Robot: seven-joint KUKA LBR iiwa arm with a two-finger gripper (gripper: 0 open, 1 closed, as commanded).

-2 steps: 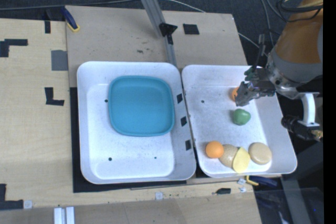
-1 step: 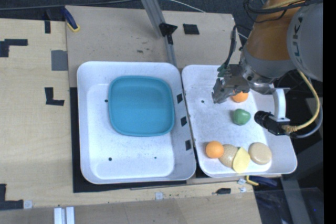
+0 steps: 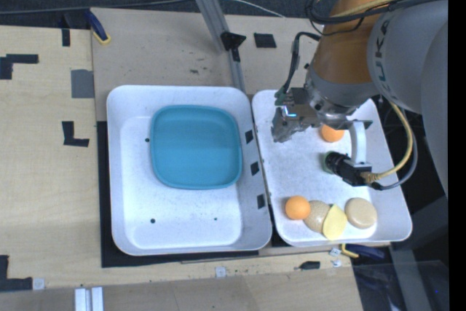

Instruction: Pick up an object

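My gripper [image 3: 285, 129] hangs over the upper left part of the right bin [image 3: 306, 171], just above its floor. Right beside it, an orange ball [image 3: 333, 133] lies partly hidden behind the wrist. Along the bin's front edge sit a second orange ball [image 3: 297, 207], a beige lump [image 3: 317, 215], a yellow piece [image 3: 334, 223] and a round beige piece [image 3: 360, 213]. I see nothing held under the gripper.
The left bin [image 3: 131, 178] holds a blue square plate [image 3: 196, 146]. A metal pole [image 3: 211, 4] slants down to the gap between the bins. A black fitting with a cable [image 3: 344, 166] hangs off the wrist over the right bin.
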